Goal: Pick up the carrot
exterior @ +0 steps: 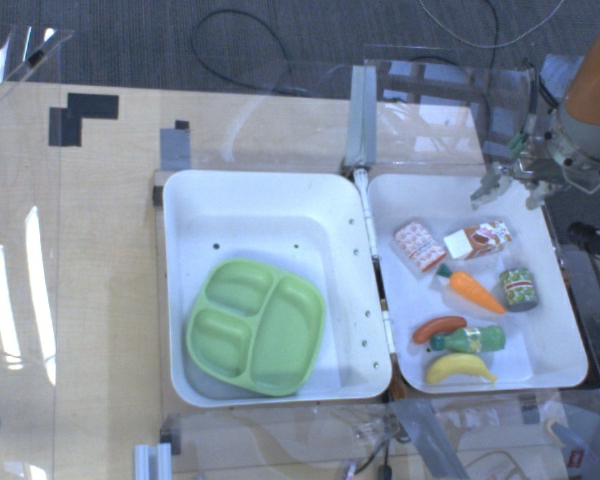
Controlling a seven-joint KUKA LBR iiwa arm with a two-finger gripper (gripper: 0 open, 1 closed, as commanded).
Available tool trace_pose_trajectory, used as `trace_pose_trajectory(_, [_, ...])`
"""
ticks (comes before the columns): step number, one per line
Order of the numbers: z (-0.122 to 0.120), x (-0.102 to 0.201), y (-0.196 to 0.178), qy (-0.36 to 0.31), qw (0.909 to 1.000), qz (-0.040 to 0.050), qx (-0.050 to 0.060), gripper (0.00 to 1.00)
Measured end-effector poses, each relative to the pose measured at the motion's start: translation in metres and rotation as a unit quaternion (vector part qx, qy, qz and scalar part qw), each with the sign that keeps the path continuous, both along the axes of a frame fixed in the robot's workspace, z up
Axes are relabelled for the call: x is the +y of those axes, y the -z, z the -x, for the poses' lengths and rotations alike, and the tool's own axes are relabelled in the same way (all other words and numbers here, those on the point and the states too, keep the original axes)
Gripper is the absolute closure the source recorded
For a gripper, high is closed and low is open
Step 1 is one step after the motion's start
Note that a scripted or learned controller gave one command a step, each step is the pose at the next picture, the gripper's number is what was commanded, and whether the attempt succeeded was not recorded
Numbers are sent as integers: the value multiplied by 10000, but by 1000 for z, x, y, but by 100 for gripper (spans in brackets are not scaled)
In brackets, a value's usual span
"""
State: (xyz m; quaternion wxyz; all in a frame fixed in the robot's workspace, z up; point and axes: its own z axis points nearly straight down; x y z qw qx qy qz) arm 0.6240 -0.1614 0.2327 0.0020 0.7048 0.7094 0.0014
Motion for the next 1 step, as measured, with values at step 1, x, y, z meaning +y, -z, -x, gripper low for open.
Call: trace_pose_trajectory(1, [44, -8, 119, 254, 9997, -3, 7, 0])
